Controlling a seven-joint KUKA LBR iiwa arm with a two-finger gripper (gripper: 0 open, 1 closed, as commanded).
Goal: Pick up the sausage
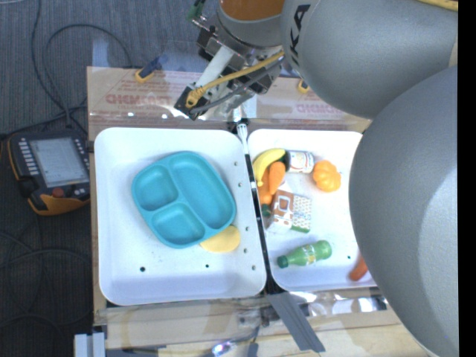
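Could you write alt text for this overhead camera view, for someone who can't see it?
A grey robot arm reaches over two white bins. The left bin holds a blue divided plate and a yellow piece; the right bin holds a banana, a green bottle, a small carton and other toy foods.

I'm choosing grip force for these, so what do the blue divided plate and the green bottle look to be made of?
The blue divided plate looks like moulded plastic with a matte to satin finish: uniform colour, soft rounded compartment ridges, only faint sheen. The green bottle seems to be glossy plastic, probably a toy: bright highlights along its body. Whether either is hard or slightly flexible cannot be told.
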